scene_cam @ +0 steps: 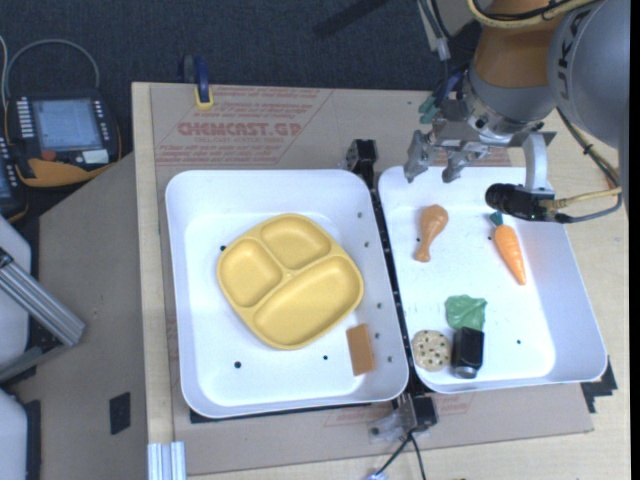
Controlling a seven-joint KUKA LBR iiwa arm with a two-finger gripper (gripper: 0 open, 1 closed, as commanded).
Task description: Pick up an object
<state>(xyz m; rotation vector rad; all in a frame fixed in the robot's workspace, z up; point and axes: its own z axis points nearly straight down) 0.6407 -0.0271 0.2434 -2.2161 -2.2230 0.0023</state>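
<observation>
Near edge of right bin (575,268): black block (467,352), cookie (431,348), green piece (465,311). Mid: carrot (510,253) at 3 o'clock, drumstick (431,230) at 9. Far: gripper (433,168) hovers spread, empty. Approach step; next, drop toward 6 onto drumstick, then close.

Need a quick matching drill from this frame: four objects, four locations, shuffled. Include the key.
Objects:
1. yellow divided plate
2. carrot
3. cookie
4. drumstick

Locations:
A. right bin, near front edge, beside the black block
B. right bin, far half, closest to the centre divider
C. left bin, centre
D. right bin, far half, right of the drumstick

Pairs: 1-C, 2-D, 3-A, 4-B
</observation>
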